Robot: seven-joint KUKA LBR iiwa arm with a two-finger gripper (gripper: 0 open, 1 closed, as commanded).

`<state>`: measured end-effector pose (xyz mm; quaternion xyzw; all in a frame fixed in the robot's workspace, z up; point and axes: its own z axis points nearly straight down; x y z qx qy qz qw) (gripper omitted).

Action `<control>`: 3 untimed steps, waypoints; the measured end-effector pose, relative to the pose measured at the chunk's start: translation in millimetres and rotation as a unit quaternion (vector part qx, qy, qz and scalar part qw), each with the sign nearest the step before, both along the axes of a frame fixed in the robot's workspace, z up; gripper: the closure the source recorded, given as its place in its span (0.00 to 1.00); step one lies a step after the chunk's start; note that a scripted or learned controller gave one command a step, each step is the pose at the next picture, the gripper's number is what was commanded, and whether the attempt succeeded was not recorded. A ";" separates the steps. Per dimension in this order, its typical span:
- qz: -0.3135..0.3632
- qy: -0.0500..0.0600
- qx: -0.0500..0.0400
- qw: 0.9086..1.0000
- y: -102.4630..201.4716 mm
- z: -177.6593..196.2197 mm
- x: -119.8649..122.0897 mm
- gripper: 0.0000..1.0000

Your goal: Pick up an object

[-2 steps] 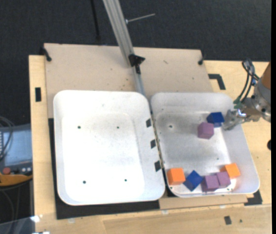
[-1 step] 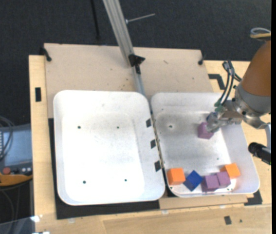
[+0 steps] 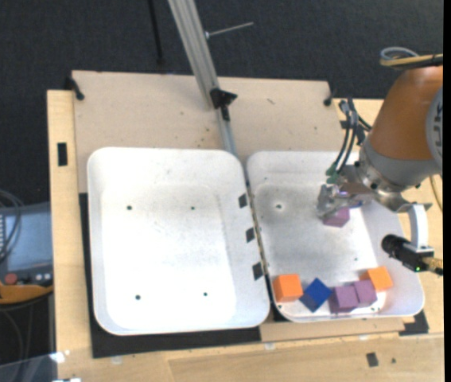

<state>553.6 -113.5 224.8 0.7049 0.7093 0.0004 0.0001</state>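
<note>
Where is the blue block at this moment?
The blue block lies in the right bin, near its front edge, between an orange block on its left and a purple block on its right.

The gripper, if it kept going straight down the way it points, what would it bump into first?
Probably the purple block right at the gripper, sitting on the right bin's floor. The height gap between them is hard to judge from above.
</note>
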 end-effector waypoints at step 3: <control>0.001 0.000 0.001 1.000 156.9 4.4 12.1 1.00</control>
